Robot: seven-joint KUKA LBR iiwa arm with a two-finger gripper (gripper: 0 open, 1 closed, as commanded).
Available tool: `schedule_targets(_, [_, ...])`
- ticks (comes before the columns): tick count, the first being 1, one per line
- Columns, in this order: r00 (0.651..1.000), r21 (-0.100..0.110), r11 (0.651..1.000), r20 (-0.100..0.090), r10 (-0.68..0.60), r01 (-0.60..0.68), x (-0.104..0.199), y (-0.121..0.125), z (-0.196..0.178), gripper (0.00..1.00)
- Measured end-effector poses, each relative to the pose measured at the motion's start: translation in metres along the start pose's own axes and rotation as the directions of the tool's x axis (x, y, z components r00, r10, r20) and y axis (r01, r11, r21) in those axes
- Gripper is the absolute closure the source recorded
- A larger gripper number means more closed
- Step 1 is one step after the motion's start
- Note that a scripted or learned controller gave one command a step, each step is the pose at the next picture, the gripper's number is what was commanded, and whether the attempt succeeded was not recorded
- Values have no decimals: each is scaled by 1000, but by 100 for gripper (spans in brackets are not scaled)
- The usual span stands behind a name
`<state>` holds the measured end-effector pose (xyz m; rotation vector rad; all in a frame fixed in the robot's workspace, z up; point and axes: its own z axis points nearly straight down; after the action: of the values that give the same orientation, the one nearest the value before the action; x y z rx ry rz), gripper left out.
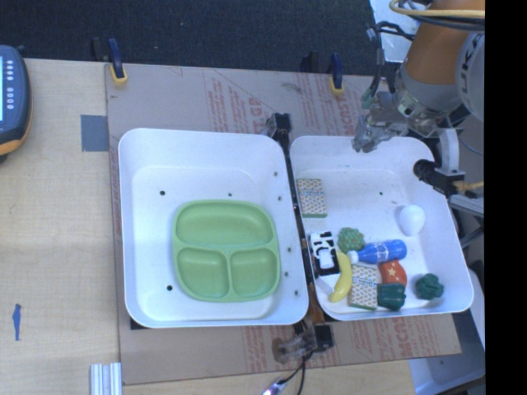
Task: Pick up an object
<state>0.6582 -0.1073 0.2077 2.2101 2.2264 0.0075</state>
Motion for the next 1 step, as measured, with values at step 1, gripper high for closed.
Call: schedule_targets(1, [1000,9,1000,0,2,-2,-2,-2,7,0])
